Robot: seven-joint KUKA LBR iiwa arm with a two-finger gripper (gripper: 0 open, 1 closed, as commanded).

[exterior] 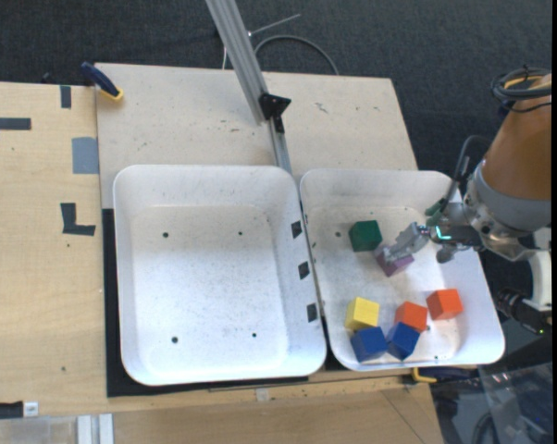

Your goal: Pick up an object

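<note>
My gripper (401,245) sits low over the purple block (395,263) mid right bin (464,188), near its back wall, jaw state I cannot tell; the block looks light and rigid, best pinched across flat faces.

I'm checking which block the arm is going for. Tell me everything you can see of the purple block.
The purple block is a small, dull mauve cube-like piece, plain and matte, lying tilted in the right bin, just right of the green block and apart from it. The gripper sits right over it, its grey fingers covering the block's upper part, so only its lower faces show. Whether the fingers actually clamp it cannot be told. The other blocks lie lower in the bin, clear of it.
</note>
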